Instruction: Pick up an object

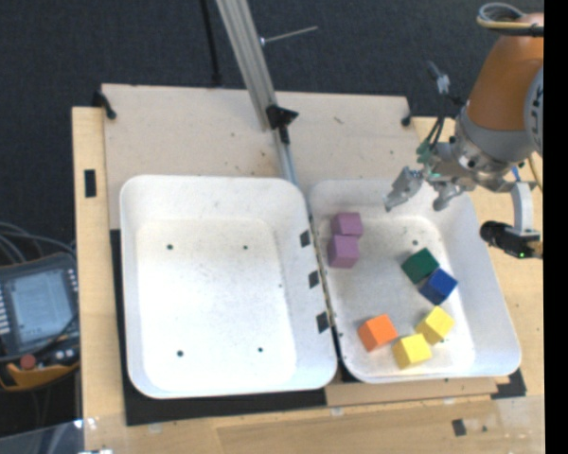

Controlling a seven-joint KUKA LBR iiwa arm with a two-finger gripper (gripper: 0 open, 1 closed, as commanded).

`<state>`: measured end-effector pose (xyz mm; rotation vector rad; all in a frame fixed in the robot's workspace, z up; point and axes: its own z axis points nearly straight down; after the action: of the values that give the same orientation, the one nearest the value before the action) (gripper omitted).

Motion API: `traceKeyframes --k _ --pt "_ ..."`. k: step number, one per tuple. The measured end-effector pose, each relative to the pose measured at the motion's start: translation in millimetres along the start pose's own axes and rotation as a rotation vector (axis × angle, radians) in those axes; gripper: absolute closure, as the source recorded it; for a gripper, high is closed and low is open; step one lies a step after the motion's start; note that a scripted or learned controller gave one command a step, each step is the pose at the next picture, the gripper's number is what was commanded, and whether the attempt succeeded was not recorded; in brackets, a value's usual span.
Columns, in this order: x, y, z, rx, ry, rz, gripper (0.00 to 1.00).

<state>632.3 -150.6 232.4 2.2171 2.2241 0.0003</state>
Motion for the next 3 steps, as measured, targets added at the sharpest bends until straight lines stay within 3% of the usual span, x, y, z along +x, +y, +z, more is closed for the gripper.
traceKeyframes --k 1,3 --pt "-0.2 0.0 -0.1 0.000 -0.001 -0.001 0.00" --pt "-7.4 -9.8 89.1 0.005 -0.001 0.004 0.00"
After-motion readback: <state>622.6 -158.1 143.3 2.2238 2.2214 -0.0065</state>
